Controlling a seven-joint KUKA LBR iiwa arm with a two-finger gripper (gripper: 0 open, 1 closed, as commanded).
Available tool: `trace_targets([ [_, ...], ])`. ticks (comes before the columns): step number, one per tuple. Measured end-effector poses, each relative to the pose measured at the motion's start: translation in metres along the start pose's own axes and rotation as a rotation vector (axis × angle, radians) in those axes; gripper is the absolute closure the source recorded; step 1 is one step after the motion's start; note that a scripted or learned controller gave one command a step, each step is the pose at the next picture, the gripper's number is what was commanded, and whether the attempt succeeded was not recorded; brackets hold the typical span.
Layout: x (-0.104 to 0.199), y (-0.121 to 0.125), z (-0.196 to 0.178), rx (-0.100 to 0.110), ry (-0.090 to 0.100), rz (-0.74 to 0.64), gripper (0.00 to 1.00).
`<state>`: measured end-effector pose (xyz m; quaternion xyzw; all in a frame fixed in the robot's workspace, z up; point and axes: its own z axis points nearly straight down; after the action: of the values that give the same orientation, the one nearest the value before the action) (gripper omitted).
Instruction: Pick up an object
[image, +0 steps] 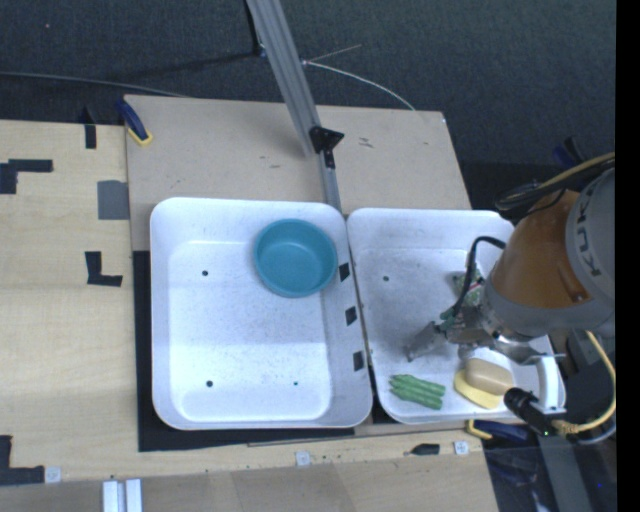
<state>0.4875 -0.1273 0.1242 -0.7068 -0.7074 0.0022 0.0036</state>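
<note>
A blue bowl (295, 258) sits in the left bin (190, 330), near its far right corner. In the right bin (400, 250) a green ridged object (416, 390) lies by the front wall, and a pale yellow block (485, 381) rests to its right. My gripper (425, 343) hangs low in the right bin, just above and behind the green object, pointing left. Nothing shows between its fingers. The arm's orange band and grey wrist cover the bin's right side.
A grey metal pole (295, 90) runs from the top down to the seam between the bins. Black tape marks lie on the wooden bench (60, 300) at the left. Cables trail at the right edge.
</note>
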Motion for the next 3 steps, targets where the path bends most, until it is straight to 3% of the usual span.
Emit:
trace_targets([
  [1,0.0,0.001,-0.013,-0.002,0.0,-0.001,1.0],
  [3,-0.006,0.0,-0.097,-0.01,-0.003,-0.001,1.0],
])
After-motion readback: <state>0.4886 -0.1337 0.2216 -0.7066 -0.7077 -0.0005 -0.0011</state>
